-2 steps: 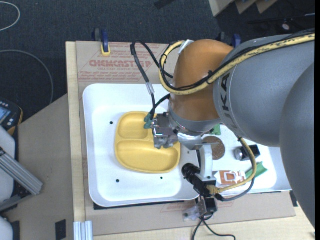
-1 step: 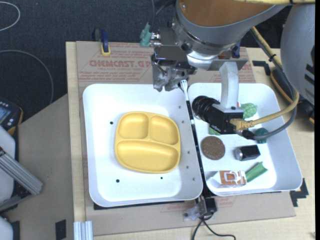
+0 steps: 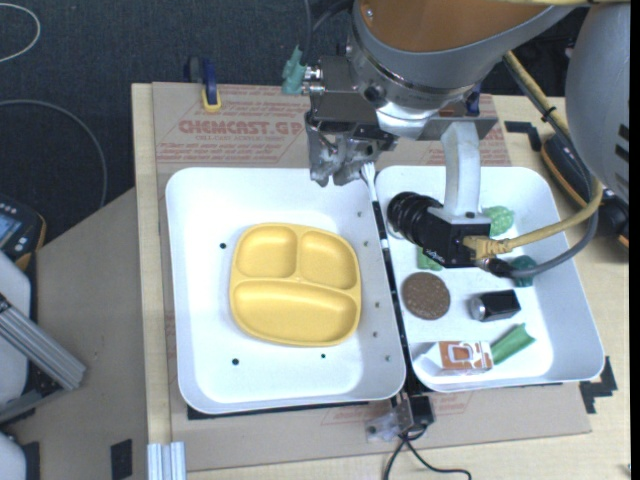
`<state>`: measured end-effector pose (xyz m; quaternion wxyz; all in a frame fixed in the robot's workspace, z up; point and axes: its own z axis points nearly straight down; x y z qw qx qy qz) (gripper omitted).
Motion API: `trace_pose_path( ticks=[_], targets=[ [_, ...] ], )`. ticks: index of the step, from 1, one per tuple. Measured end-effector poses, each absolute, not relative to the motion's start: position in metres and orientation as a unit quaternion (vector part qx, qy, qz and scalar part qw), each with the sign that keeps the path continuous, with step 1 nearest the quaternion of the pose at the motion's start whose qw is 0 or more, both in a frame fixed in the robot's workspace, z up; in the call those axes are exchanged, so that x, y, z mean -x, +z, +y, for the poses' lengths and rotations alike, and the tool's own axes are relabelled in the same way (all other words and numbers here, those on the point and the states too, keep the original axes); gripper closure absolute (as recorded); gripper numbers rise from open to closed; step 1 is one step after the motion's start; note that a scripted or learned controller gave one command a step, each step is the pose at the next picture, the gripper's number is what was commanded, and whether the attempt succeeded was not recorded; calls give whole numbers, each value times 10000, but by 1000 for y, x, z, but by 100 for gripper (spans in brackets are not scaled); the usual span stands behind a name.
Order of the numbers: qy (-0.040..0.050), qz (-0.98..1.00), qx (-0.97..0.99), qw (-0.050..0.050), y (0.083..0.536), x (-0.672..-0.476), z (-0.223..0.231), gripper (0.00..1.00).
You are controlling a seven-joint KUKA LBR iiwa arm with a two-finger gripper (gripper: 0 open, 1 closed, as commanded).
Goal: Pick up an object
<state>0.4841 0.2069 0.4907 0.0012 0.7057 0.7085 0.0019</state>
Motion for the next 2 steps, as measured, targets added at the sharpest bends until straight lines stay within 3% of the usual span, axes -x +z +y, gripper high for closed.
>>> trace_pose_path(
  ticks=[1,2],
  targets=[
    [-92,7054,-7087,-36,329,-477,172,100],
    [45,7050,-7092,34,422,-481,116,100]
  ],
)
